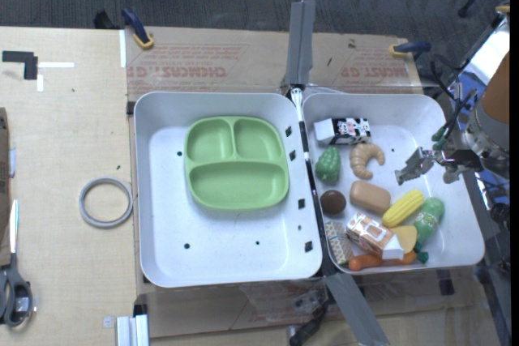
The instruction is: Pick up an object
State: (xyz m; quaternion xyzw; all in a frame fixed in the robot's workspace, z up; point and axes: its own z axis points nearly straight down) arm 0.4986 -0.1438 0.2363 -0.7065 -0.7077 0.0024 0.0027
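Far left on the bench there's a roll of tape (106, 201), and scissors (14, 288) at the near-left edge. The left bin (154, 174) holds a green divided plate (237, 162), sitting a bit toward the far side.

The right bin (454, 255) has all the toy food: a green veggie (328, 165) and brown ball (332, 201) by the left wall, a milk carton (345, 130) at the far end, then a croissant (367, 159), bread roll (370, 196), snack box (370, 233), carrot (366, 261), cheese wedge (405, 237) and corn cob (403, 208).

The gripper (413, 165) hovers just past the corn on the far side, fingers spread apart, nothing in them.
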